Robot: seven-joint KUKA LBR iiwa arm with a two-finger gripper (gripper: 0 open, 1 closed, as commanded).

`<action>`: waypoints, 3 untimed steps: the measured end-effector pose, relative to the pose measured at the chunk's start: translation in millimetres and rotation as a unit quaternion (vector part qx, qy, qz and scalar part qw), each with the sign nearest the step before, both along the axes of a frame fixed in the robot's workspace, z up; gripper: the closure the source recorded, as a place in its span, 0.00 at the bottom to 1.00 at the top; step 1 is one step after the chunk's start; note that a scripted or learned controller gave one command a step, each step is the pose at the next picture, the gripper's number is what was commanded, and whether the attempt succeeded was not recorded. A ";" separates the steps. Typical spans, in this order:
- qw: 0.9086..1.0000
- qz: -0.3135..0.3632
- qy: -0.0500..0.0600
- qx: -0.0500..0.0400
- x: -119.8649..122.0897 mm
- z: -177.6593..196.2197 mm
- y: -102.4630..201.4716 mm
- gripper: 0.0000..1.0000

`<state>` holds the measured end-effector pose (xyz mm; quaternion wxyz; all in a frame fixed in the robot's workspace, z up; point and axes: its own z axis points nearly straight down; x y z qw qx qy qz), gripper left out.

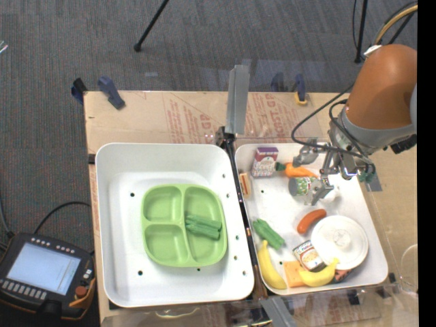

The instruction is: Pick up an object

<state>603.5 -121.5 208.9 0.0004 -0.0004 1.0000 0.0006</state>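
From my feed, the arm [381, 90] comes in from the right and hangs over the back of the right bin [376, 251]. The tool [325, 179] points down over a small grey-green cup [301, 186] near the bin's middle-back. One finger [320, 191] sits just beside the cup's right edge; whether it's touching, I can't tell. The fingers look spread apart with nothing clearly between them, so I'm calling it open and not holding anything.

Stuff in the right bin: a carrot [300, 170] just behind the cup, a little purple-and-white carton [265, 161] at the back left, a red sausage [311, 220] in front of the cup, a green pea pod [270, 234] toward the left wall, a white round lid [339, 240] at front right, a small can [308, 255] tucked against it, and two bananas [271, 266] along the front with an orange cheese wedge [294, 274] between them.

Left bin [112, 176] holds a green divided plate [163, 234] with a green bean-looking thing [204, 226] lying across its dividers.

Both bins sit on the cardboard-topped desk [163, 118], and a pendant with a screen [44, 271] is down at the lower left.
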 end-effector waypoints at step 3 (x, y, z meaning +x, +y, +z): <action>1.000 -0.030 -0.002 0.000 12.3 -63.8 -26.1 1.00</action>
